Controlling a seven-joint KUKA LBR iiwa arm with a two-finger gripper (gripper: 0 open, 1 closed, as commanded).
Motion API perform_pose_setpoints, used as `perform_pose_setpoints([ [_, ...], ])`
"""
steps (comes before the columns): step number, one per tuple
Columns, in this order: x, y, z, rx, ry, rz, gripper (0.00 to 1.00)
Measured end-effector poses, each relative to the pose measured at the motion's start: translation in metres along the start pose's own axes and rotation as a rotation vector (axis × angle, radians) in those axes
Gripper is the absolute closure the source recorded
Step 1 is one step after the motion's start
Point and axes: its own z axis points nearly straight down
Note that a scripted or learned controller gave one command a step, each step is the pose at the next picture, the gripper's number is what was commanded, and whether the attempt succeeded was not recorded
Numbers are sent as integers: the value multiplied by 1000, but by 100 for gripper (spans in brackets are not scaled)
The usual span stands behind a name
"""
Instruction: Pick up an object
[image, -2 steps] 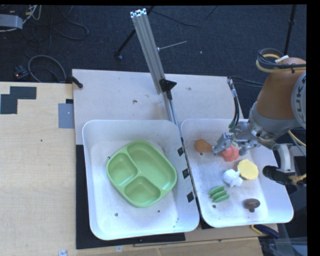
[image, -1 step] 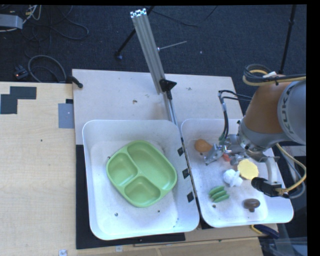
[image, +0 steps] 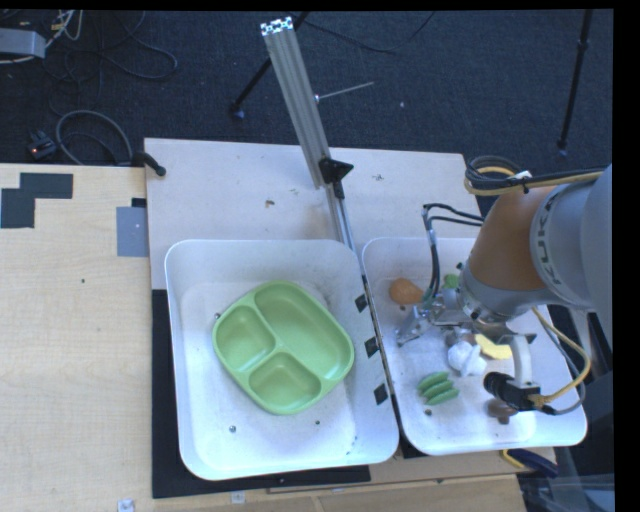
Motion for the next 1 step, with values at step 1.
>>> perform_pose_setpoints([
  [1,-2,1,-13,-4,-1,6,100],
])
